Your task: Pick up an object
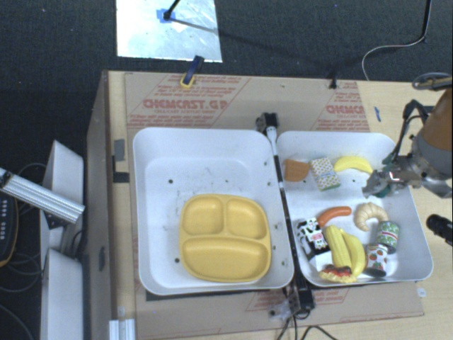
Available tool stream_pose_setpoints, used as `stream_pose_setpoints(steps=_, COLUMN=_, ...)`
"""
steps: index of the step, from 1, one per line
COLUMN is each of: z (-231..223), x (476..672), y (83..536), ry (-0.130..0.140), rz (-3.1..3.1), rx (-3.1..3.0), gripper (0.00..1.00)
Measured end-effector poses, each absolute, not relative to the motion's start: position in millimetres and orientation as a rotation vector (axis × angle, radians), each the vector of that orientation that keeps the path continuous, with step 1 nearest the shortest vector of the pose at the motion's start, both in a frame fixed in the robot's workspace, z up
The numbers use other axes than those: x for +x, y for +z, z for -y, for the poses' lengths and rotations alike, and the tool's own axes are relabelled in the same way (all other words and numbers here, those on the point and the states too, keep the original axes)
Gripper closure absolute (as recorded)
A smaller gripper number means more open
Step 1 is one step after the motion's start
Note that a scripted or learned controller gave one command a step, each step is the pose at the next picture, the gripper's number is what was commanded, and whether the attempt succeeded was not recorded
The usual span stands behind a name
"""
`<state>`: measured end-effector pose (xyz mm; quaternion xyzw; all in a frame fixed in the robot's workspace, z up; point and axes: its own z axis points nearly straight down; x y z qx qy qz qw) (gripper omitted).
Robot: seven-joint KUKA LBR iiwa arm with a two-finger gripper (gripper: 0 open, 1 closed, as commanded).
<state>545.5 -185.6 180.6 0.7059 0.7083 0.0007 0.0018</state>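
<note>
Here the tool (377, 183) hangs over the right bin (417, 261), near its right wall, just above the croissant (369, 214); grip state: cannot tell. Banana (353, 163) lies left of it. The yellow divided tray (225, 237) sits in the left bin (163, 190).

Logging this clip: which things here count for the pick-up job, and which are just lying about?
Job:
tool
curved yellow plastic banana
pale croissant
orange sausage
green tin can

Lying about:
yellow divided plastic tray
left white bin
silver foil sheet
</note>
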Motion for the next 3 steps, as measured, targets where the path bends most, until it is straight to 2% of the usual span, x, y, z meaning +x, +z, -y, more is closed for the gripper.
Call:
stream_pose_setpoints(steps=1, z=140.0, x=580.1, y=240.4, ry=0.005, rz=-2.224, rx=2.214, gripper=1.0)
stream_pose_setpoints(steps=2, z=144.4, x=531.5, y=253.1, ry=0.002, rz=-2.221, rx=2.218, gripper=1.0)
stream_pose_setpoints(steps=3, z=92.4, x=549.5, y=212.8, ry=0.001, rz=-2.227, rx=2.217, gripper=1.0)
